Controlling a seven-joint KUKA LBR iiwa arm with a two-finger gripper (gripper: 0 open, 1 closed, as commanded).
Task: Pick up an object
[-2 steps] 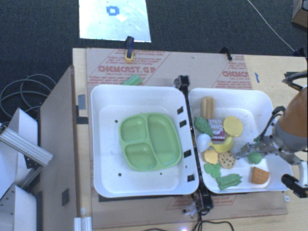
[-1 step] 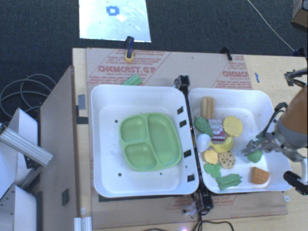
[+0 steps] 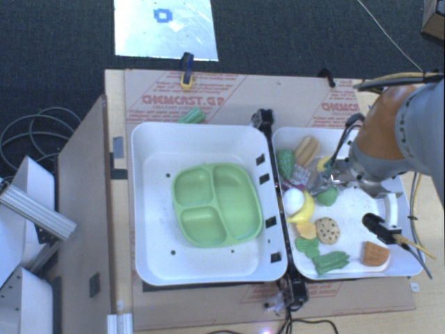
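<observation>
We're looking down at a slant from above the bench, both white bins in frame.

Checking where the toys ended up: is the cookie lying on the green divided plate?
No, the cookie lies in the right bin, while the green divided plate sits in the left bin.

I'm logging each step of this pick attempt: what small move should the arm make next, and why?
Probably a short, straight descent. The gripper sits low in the right bin over the crowded toy food, beside a small green piece and the white egg. Nothing is visibly between its fingers, so no grasp is confirmed. The green tray in the left bin plays no part.
</observation>
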